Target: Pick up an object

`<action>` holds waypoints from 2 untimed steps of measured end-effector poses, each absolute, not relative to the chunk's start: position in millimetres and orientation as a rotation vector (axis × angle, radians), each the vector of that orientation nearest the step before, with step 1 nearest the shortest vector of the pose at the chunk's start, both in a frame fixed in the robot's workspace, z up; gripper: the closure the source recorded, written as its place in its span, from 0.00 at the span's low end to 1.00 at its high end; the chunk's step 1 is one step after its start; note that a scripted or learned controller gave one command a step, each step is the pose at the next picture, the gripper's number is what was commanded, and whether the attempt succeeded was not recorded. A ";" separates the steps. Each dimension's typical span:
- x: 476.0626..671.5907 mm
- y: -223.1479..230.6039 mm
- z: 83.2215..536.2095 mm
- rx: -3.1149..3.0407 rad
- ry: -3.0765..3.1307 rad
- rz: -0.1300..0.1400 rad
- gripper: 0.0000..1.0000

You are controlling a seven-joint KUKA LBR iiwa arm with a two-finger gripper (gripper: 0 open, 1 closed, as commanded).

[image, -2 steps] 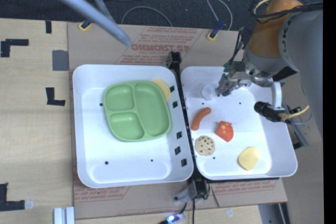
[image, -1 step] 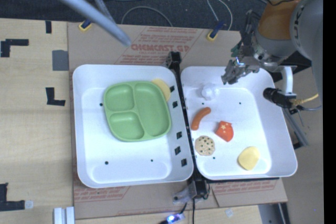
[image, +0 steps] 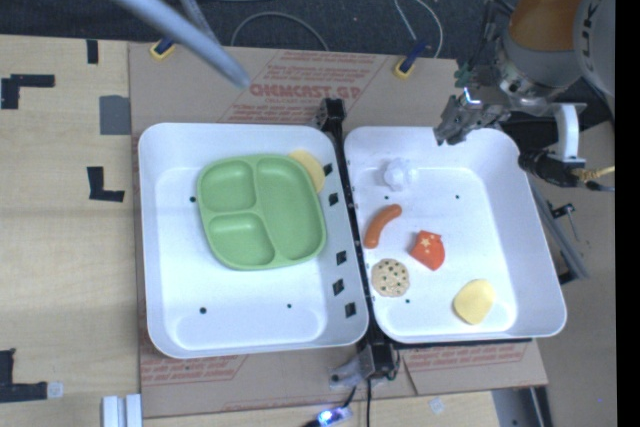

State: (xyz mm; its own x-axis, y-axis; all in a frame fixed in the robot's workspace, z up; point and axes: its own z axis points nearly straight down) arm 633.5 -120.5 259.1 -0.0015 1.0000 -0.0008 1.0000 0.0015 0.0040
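The right bin (image: 520, 215) holds an orange sausage (image: 381, 224), a red strawberry-like piece (image: 428, 250), a chocolate-chip cookie (image: 390, 277), a yellow lemon-like piece (image: 474, 301) and a small white object (image: 398, 175) near its back wall. My gripper (image: 455, 127) hangs above the back right rim of that bin, apart from all of these. Nothing shows between its fingers.
The left bin (image: 165, 245) carries a green divided plate (image: 262, 211) with a yellow piece (image: 311, 168) tucked at its back right corner. A black divider (image: 343, 215) runs between the bins. Cables (image: 300, 5) lie behind the bench.
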 end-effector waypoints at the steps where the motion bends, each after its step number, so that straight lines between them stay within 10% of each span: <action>1: 617.5 -73.0 247.1 2.218 2.228 -0.002 1.00; 2: 601.6 -15.8 237.4 2.217 2.231 -0.002 1.00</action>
State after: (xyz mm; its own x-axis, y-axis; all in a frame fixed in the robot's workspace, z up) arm 601.6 -15.8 237.4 -0.0063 1.0000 0.0017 1.0000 0.0063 -0.0033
